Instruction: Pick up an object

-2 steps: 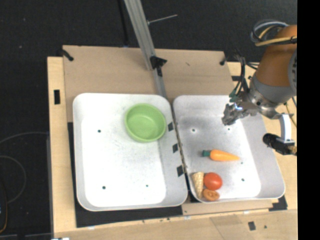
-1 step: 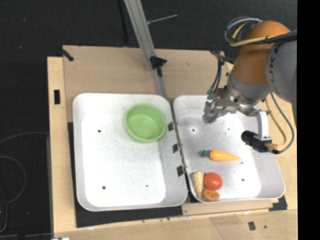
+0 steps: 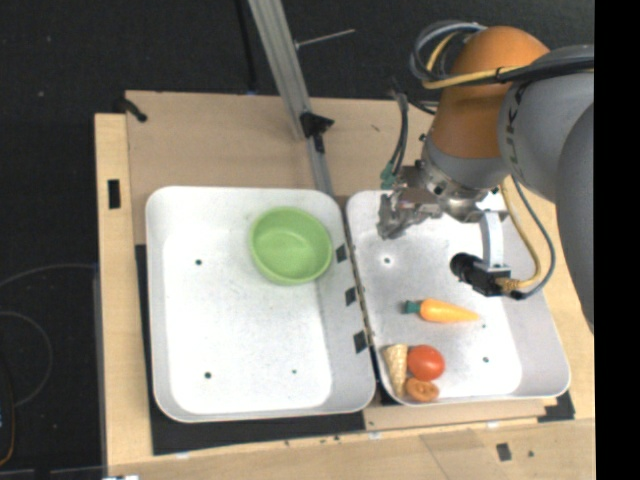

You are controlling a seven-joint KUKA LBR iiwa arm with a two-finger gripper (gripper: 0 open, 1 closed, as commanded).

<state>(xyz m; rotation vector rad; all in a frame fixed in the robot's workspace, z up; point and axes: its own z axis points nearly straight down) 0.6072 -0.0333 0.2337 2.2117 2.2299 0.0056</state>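
a single fixed camera hangs above the bench (image 3: 240, 128) and looks down at a slant, far enough back to take in both white bins whole: the left bin (image 3: 190, 368) and the right bin (image 3: 530, 368) side by side, with dark floor around the bench top. the far edge of the bench lies toward the top of the view, and the arm (image 3: 490, 98) enters from the right.
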